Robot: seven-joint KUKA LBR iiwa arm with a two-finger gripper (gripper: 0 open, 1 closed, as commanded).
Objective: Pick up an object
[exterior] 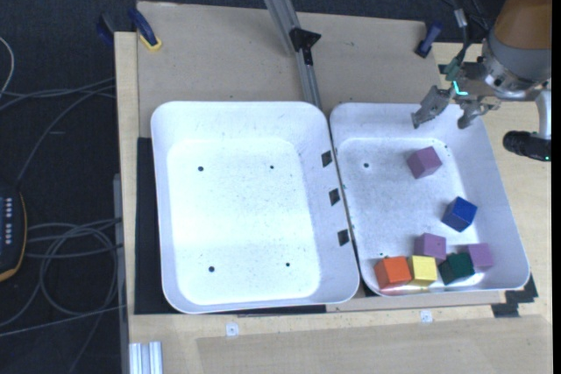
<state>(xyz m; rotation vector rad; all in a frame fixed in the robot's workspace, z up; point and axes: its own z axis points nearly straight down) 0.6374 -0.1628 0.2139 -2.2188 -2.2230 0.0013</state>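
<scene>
My gripper (pixel 450 113) hangs over the far rim of the right bin (pixel 386 120), fingers spread open with nothing between them. A purple cube (pixel 424 162) lies just in front of it on the bin floor. A blue cube (pixel 459 213) sits farther toward the near right. Along the near wall rest an orange cube (pixel 394 271), a yellow cube (pixel 424 269), a dark green cube (pixel 456 267) and two more purple cubes (pixel 431 244), (pixel 479 255).
The left bin (pixel 175 127) lies beside the right one, with clips on the shared rim. A grey metal bar (pixel 279 0) slants down to the bins' far junction. Blue clamps sit at the bench's far corners. Cables run along the floor at left.
</scene>
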